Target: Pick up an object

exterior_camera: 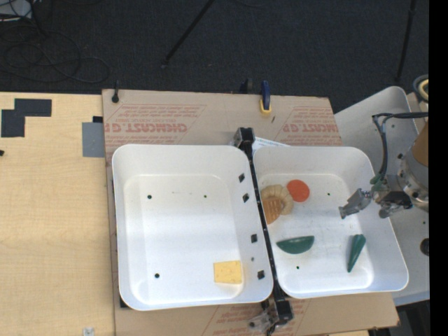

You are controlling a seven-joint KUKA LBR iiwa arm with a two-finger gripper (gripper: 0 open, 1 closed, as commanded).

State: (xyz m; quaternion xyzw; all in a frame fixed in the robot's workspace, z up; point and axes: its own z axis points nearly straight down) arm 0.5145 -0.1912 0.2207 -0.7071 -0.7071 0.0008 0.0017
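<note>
The cardboard sheet (pixel 175 121) under the bins bears red print, upside down, reading "CHEMCAST GP"

We lose the arm (pixel 420 152) past the right edge, and the gripper (pixel 371 203) fingers are too small to read.

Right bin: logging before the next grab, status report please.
Pincer over right bin, right side, nothing seen held. Orange disc, tan shell piece, two green pieces lying loose. Yellow block in left bin.
</note>
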